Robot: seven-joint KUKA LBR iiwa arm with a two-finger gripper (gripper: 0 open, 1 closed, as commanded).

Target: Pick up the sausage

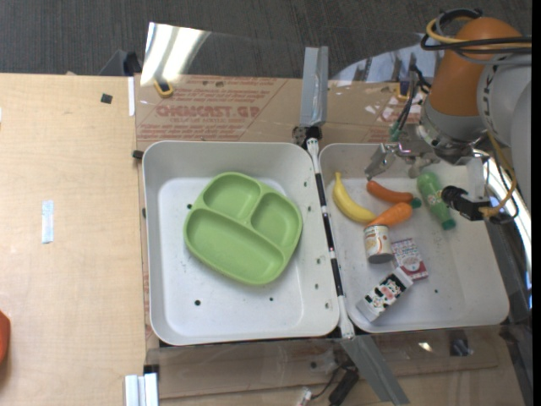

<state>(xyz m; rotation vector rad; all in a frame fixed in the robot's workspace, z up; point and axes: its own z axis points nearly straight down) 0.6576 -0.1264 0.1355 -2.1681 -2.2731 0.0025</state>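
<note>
**Sausage not yet lifted, hand poised above it**

The smooth orange-red sausage is lying flat in the right white bin, near its far edge, just beside a yellow banana and touching an orange carrot. A green bottle is resting close on its other side. The hand is hovering right above the sausage's far end, fingers spread and grasping nothing. Closing, gripping and lifting are all remaining, in my judgement.
</note>
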